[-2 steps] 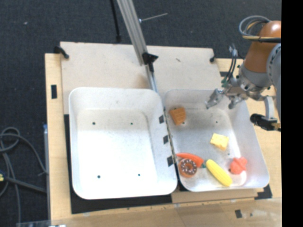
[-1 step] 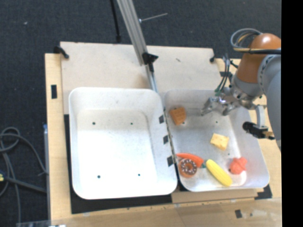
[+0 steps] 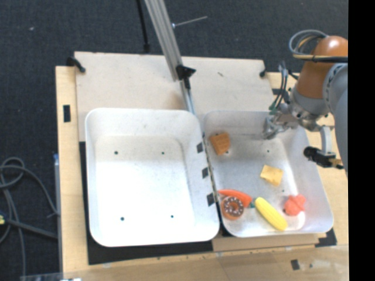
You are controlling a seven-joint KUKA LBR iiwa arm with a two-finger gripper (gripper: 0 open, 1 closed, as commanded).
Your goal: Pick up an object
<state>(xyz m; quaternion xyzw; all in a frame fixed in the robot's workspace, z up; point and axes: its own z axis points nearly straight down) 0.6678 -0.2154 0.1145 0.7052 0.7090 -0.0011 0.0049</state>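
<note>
arm w/ orange band in from right | gripper (image 3: 270, 129) over right shallow white bin (image 3: 307, 157), upper right part | finger state: can't tell, nothing seen between them | orange-brown block (image 3: 220, 143) upper left | yellow chunk (image 3: 271, 174) mid | yellow banana-shaped toy (image 3: 270, 213), brown donut (image 3: 232, 206), red-orange lump (image 3: 295, 204) along front | left shallow white bin (image 3: 146, 174) beside it on tabletop (image 3: 129, 81)

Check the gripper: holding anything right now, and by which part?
Nothing held. The gripper sits over the right bin's far right corner, with no object between its fingers; the nearest item, the brown block, lies apart from it.
</note>
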